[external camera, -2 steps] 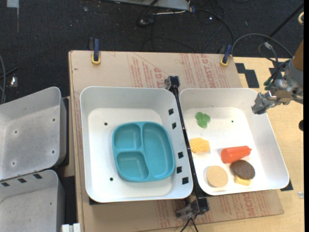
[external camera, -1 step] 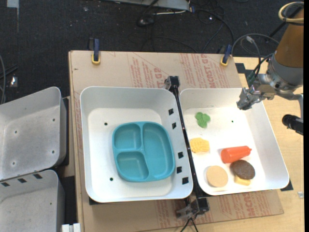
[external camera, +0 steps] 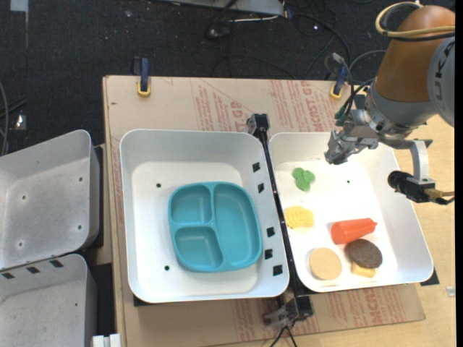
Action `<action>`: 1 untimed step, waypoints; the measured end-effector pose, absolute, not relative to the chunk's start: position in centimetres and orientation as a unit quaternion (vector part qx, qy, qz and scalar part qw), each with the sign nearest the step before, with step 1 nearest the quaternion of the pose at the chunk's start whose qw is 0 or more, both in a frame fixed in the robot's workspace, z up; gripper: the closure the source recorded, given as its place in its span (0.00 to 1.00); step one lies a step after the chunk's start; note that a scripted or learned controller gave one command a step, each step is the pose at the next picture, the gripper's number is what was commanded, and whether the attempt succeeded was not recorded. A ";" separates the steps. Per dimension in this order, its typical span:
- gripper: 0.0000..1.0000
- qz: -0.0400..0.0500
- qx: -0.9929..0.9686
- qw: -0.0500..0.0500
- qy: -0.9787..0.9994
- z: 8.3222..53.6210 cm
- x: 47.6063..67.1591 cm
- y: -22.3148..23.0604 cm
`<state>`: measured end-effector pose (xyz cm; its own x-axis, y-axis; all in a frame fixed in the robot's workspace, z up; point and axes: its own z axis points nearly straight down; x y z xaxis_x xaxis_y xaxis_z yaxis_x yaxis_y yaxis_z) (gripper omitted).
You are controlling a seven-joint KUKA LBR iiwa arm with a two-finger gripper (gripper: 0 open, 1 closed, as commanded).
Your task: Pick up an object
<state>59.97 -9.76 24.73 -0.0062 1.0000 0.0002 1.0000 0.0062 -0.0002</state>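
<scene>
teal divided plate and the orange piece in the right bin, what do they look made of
The teal divided plate looks like moulded plastic: one even colour, rounded compartment ridges, a soft sheen. The orange carrot-shaped piece looks like plastic toy food, smooth and evenly coloured, though rubber or foam can't be ruled out from this view.

I see five small food pieces lying loose in the right bin point(external camera: 405, 215): a green piece point(external camera: 304, 179) toward its far left, a yellow one point(external camera: 299, 217) just nearer, an orange carrot point(external camera: 352, 229) mid-bin, a tan disc point(external camera: 325, 263) and brown cookie point(external camera: 363, 254) along its near wall.
</scene>
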 end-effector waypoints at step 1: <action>1.00 -0.001 -0.705 -0.001 -0.709 25.1 61.8 -4.9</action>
<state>61.78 -4.91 25.10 -0.0058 1.0000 -0.0003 1.0000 0.0058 0.0028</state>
